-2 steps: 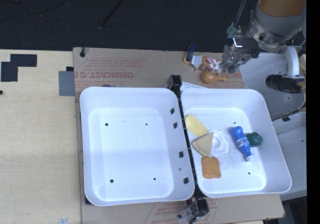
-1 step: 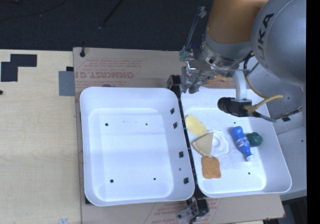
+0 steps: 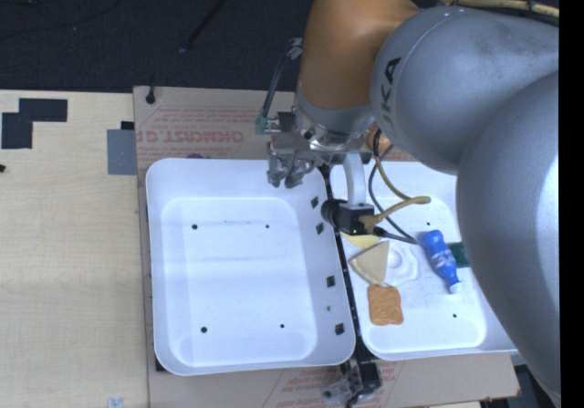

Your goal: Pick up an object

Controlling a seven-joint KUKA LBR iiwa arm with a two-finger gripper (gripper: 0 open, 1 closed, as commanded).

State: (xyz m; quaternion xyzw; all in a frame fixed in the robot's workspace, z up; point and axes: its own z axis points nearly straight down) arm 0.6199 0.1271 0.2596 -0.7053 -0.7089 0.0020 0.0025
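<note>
Camera view: the grey arm [image 3: 474, 105] enters from the right, with its orange band [image 3: 351, 41] above the wrist. The gripper [image 3: 286, 176] points down over the far rim of the left bin [image 3: 164, 306], toward that bin's far right corner. Whether it is set wide or narrow cannot be told; that part is small and dark from this angle.

The two white bins sit side by side on a cardboard sheet [image 3: 210, 128] with red print. The sheet lies on the wooden bench [image 3: 64, 242].

Objects noted, all in the right bin [image 3: 456, 329] and well apart from the gripper:
- blue tube [image 3: 440, 258]: lies flat at a slant, toward the bin's right side.
- pale wedge [image 3: 372, 262]: lies near the bin's left wall, about mid-length.
- brown piece [image 3: 384, 304]: lies just beside the wedge on its near side. Touching or not, cannot tell.
- small green thing [image 3: 459, 256]: lies just beside the tube, partly hidden by the arm.
</note>
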